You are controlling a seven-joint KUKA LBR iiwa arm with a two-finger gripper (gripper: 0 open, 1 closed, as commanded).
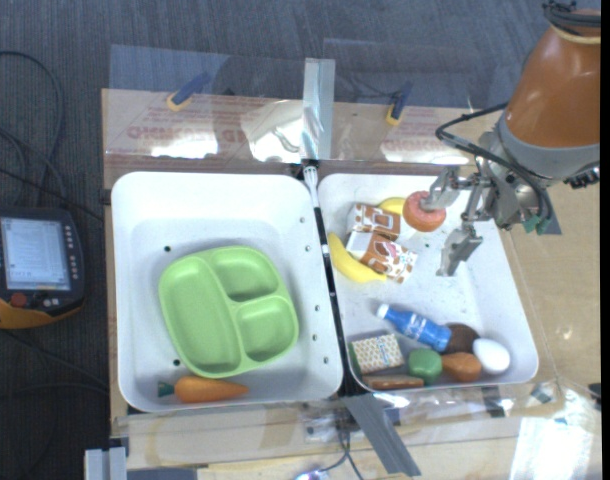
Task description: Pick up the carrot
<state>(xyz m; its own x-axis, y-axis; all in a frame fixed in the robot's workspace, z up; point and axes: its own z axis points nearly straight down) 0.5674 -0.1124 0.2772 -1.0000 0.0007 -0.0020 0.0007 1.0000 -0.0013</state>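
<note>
The small orange plastic carrot with a green stem end (203,390) lies flat on the floor of the left white bin (135,268), close to its near wall, with the stem pointing left. It looks like a toy: probably light, rigid and smooth, so it may roll or slip out of a loose pinch. The best hold would likely be across the thicker middle of the body, with the fingers closing at right angles to its length, since the tapered tip offers little to bite on. The near wall leaves little room for a finger on that side, which could spoil a grasp. Just behind the carrot sits a light green three-compartment plastic plate (228,310), its near rim close to the carrot and crowding the far side too.

The right white bin (515,318) holds a cluster near its front: a patterned cracker-like block (376,351), a green rounded piece (424,363), a white egg (492,355) and a blue bottle (415,327). Farther back lie a yellow banana (347,261) and a brown-and-white carton (381,241).

Farthest, the two-finger gripper (463,230) hangs over the right bin's far side, well apart from the carrot. Its fingers appear parted and nothing sits between them; a round red-orange fruit (423,212) lies just beside it.
</note>
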